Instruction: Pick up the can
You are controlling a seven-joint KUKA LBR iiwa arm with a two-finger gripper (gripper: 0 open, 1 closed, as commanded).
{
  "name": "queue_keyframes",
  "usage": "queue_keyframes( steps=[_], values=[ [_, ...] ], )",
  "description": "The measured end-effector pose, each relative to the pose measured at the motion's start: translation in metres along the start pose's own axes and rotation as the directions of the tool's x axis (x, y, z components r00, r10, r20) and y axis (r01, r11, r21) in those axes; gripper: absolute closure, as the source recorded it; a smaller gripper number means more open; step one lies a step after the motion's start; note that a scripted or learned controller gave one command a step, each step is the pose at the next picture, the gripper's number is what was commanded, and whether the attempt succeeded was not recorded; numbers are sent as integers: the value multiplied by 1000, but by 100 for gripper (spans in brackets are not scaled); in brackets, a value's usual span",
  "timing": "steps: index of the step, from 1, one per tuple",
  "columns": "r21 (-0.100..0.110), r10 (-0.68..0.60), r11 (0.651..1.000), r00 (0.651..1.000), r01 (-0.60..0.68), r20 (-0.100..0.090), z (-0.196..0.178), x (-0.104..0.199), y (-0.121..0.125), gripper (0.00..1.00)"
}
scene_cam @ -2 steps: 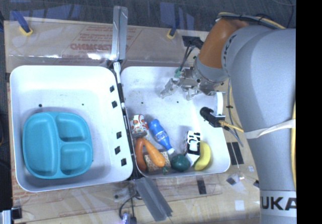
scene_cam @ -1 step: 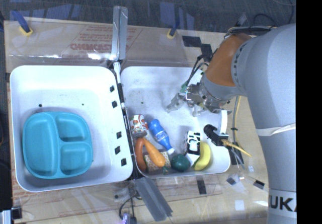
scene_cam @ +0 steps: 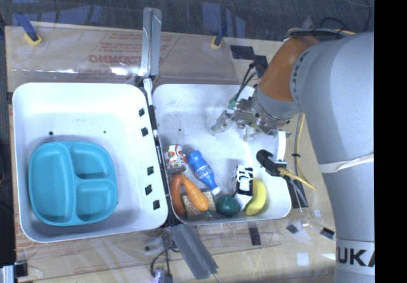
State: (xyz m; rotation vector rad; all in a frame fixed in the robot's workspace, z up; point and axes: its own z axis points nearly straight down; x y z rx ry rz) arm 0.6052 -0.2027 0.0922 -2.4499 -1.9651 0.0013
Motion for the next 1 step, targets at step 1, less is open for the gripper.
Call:
queue_keyframes(
  steps=[1],
  values=[
    [-2,-127,992,992,127,0,-1,8,32,0]
  ],
)
